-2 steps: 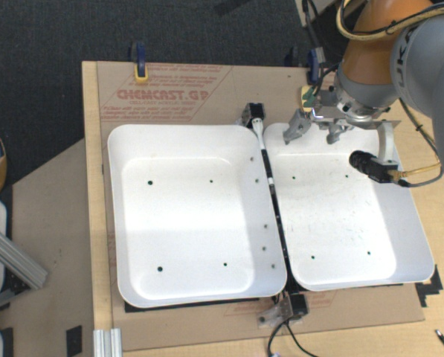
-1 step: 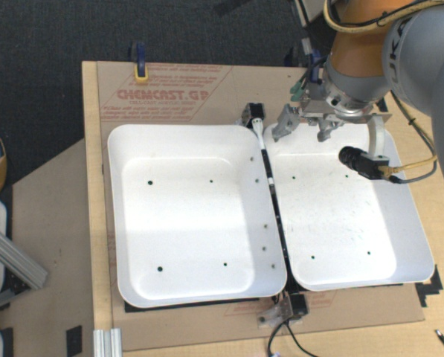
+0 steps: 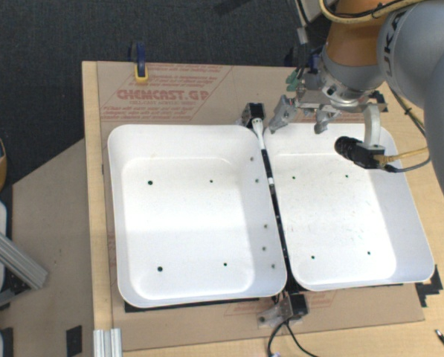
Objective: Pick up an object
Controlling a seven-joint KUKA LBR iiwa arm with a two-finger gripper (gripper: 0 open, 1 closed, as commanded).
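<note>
Tool (image 3: 299,117) over right bin's (image 3: 400,266) far rim (fingers spread, nothing between).

A: Item, camera: where is it mounted?
B: Fixed above my bench (image 3: 169,88), looking down at a slant on both white bins (image 3: 184,207).
A: Range?
B: Moderate; my arm (image 3: 400,28) enters from its right.

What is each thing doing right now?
Left bin: lying flat on the bench.
Right bin: lying flat, touching the left bin's edge.
Gripper: hanging above the right bin's far edge.
Yellow clamp: clipped on the board's far edge.
</note>
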